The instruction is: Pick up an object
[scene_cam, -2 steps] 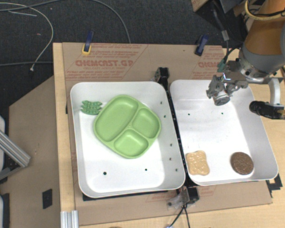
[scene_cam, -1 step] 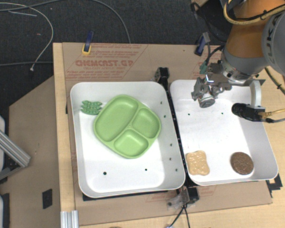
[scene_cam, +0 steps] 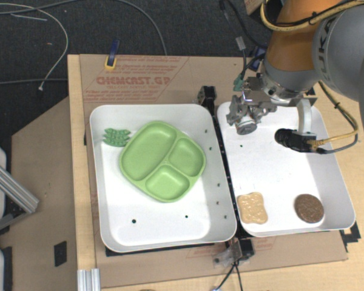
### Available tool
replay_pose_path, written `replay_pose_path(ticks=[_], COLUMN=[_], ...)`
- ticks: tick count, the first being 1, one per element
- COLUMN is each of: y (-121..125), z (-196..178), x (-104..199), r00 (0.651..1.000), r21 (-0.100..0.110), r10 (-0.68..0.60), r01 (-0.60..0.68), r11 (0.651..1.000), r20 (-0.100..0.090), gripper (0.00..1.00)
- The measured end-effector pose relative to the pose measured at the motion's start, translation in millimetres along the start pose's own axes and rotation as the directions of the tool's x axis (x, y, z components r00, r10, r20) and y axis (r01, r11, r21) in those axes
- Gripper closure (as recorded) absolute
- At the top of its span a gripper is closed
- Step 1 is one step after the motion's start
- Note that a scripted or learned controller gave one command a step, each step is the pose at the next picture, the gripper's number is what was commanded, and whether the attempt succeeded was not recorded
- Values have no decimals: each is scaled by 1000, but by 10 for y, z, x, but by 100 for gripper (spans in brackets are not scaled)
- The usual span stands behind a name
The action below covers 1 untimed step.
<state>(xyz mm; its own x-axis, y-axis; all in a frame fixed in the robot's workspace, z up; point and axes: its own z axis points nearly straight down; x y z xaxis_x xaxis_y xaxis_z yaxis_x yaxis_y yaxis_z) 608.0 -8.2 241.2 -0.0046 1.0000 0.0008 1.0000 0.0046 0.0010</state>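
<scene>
My gripper (scene_cam: 245, 119) hangs over the far left part of the right bin (scene_cam: 327, 162), below the arm's orange band. Nothing shows between its tips. A tan cracker-like piece (scene_cam: 252, 208) lies at the near left corner of that bin, and a round brown cookie-like disc (scene_cam: 309, 208) lies near its front right. In the left bin (scene_cam: 109, 211) rests a light green divided plate (scene_cam: 163, 160), with a small dark green leafy piece (scene_cam: 116, 137) beside its far left edge.
A black cable connector (scene_cam: 294, 140) from the arm hangs over the middle of the right bin. Both bins sit on a cardboard sheet (scene_cam: 139, 74). A black clamp (scene_cam: 206, 95) stands at the far end of the gap between the bins.
</scene>
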Motion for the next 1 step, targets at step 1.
replay_pose_path(ticks=[1], y=[85], z=[100], x=[607], r00=[1000], r21=[0], r10=[-2], r01=[2], r11=[1000], r20=[-2], gripper=[100])
